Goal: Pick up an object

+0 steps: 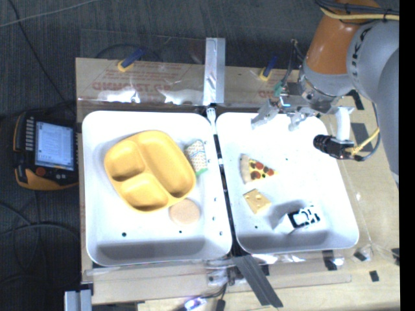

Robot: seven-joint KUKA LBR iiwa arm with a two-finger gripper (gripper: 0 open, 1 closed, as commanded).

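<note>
Camera view
Arm: grey with an orange band, comes in from the upper right and hangs over the far edge of the right bin (350, 193).
Gripper (280, 120): above the right bin's far rim, well apart from every object in it.
Fingers: spread, two pale tips apart from each other, nothing between them.
Pizza slice (254, 168): toy piece with red dots, lies flat in the right bin near its left wall, about mid-depth.
Cheese (257, 201): yellow wedge just nearer the camera than the pizza slice, close to it but apart.
Black-and-white block (303, 218): small object toward the near right part of the right bin, well apart from the cheese.
Left bin (97, 238): sits beside the right bin, their walls touching along the middle.
Tray (149, 170): yellow, with compartments, lies tilted in the left bin and takes up its centre.
Cookie (185, 211): round tan disc touching the tray's near right corner.
Wrapped item (196, 155): small patterned piece with a green end, just beside the tray's right edge.
Pendant (47, 149): orange-and-black handheld with a lit screen, on the floor left of the bench (97, 76).
</note>
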